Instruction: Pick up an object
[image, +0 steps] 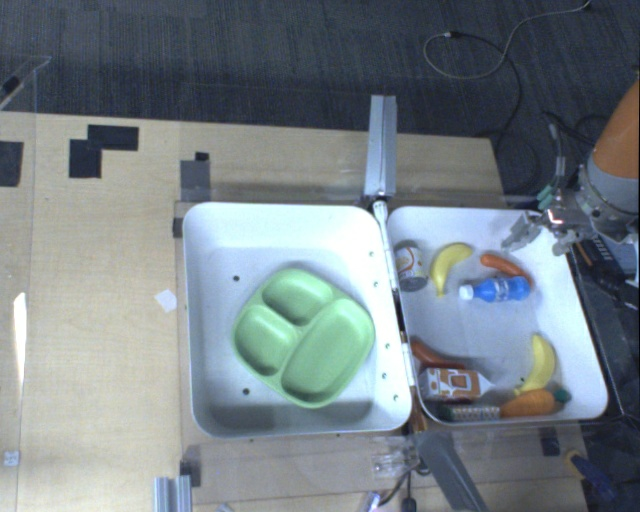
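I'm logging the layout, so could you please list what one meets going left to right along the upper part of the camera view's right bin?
Can → yellow banana → blue bottle → gripper at the bin's upper right corner.

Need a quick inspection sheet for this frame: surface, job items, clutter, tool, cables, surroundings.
Surface: wooden bench bearing two white bins.
Job's things: right bin holds two bananas, blue bottle, can, carrot, small carton.
Clutter: green divided plate in left bin.
Grippers: tool over the right bin's far right corner, nothing seen between its fingers.
Cables: black cable looped on the floor beyond the bench.
Surroundings: dark carpet.
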